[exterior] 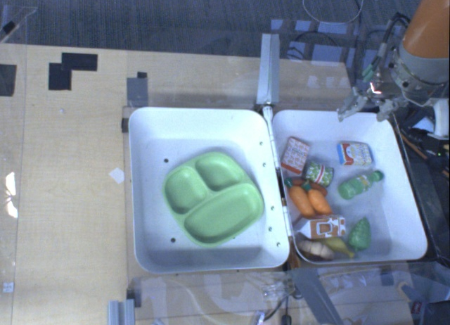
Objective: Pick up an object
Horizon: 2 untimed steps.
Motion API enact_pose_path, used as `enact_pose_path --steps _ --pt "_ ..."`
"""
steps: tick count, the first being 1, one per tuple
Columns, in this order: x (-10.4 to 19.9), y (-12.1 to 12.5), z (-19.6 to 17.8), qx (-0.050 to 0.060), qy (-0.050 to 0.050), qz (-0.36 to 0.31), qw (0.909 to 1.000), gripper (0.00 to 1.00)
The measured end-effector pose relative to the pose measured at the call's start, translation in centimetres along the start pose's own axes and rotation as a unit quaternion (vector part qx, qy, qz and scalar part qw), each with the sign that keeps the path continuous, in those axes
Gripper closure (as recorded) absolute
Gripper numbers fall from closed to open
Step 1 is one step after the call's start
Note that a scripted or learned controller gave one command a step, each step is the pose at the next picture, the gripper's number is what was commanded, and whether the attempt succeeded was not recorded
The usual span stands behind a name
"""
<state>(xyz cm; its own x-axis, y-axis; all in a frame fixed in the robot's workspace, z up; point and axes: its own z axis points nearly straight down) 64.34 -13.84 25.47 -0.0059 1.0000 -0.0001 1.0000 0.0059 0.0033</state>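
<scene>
Camera view showed the hand [367, 103] at the right bin's [411, 197] far rim, fingers spread and empty. Nothing was picked; the carton [355, 153] lay just below it.

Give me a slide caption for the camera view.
Tool poised over right bin's far rim; small grocery items inside, green divided plate in left bin.

Against the right bin's [404, 176] divider wall lay a red-checked packet [295, 154]. Just right of it sat a small green-red can [318, 174] and, farther right, a white carton [354, 153]. Below lay a green bottle [359, 185], two carrots [309, 200], a house-printed box [325, 228], a banana [330, 247] and a green fruit [359, 234].
</scene>
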Motion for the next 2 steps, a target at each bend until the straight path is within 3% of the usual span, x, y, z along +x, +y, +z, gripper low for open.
enact_pose_path --steps 1,2 --pt "2.6 -3.4 1.3 0.0 0.0 0.01 0.9999 0.0" --pt "-1.5 -6.0 12.3 -0.007 -0.003 -0.085 0.9964 0.0"
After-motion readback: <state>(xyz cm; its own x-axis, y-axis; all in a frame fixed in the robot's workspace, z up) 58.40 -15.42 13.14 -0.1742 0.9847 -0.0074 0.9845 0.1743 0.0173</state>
